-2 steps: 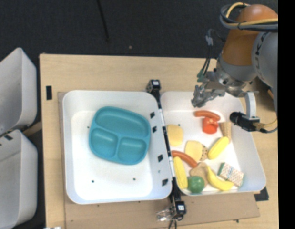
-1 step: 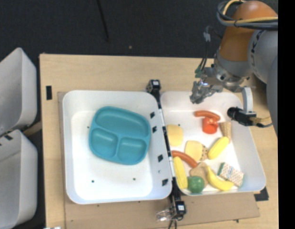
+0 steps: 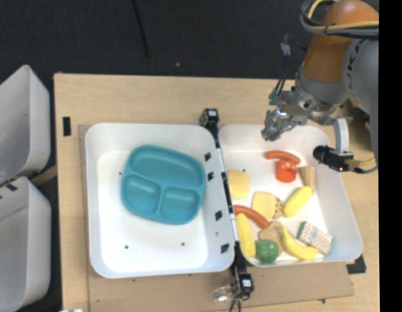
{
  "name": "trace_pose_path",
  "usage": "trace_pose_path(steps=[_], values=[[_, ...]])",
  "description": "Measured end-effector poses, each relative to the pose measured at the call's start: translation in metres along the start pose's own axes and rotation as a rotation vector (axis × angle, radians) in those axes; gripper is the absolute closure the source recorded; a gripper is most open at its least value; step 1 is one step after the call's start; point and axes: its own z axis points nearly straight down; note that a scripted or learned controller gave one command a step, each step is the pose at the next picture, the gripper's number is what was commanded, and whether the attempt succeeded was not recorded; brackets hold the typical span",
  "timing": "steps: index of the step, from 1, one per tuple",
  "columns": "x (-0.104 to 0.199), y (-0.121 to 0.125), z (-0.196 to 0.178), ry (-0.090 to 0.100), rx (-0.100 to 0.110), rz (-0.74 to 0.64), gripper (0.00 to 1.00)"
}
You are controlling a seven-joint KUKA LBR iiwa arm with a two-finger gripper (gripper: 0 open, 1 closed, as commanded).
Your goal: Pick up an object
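The toy foods (image 3: 278, 213) are crowding the right bin's (image 3: 337, 194) lower half, from its centre toward six o'clock. The gripper (image 3: 273, 130) is hovering over the bare twelve o'clock rim; its grasp state cannot be told. No writing is legible. The teal plate (image 3: 163, 184) is sitting in the left bin (image 3: 103, 239).

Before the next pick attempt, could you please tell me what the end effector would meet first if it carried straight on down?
Most likely bare floor at the far end of the right bin, just short of the red sausage. The end effector hangs above that corner; depth is hard to judge from this single slanted view.
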Motion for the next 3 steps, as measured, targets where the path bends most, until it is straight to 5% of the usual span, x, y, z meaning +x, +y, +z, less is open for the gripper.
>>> trace_pose_path(steps=[3], values=[[0.005, -0.013, 0.016, 0.001, 0.004, 0.001, 1.00]])
